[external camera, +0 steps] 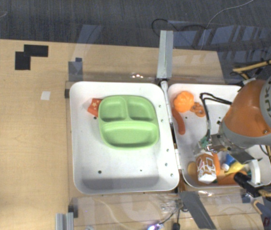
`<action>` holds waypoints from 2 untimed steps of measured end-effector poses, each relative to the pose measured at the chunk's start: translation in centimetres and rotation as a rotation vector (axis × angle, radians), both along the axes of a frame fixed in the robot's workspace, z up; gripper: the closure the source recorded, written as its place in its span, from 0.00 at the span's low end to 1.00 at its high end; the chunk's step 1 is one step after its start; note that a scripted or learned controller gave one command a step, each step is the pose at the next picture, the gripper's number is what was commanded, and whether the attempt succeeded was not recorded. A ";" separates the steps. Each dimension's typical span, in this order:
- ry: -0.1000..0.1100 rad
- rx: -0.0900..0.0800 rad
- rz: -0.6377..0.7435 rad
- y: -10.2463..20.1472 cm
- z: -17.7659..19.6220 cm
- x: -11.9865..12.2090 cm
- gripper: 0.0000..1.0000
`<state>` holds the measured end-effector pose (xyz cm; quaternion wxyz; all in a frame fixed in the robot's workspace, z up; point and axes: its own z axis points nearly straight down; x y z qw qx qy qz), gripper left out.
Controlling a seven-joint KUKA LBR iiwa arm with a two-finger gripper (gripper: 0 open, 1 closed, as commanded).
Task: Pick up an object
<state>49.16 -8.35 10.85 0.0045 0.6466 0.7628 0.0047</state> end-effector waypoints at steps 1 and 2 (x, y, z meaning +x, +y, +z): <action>0.009 -0.001 -0.029 3.5 7.6 -0.4 1.00; -0.004 -0.004 -0.136 -1.4 -1.7 1.9 1.00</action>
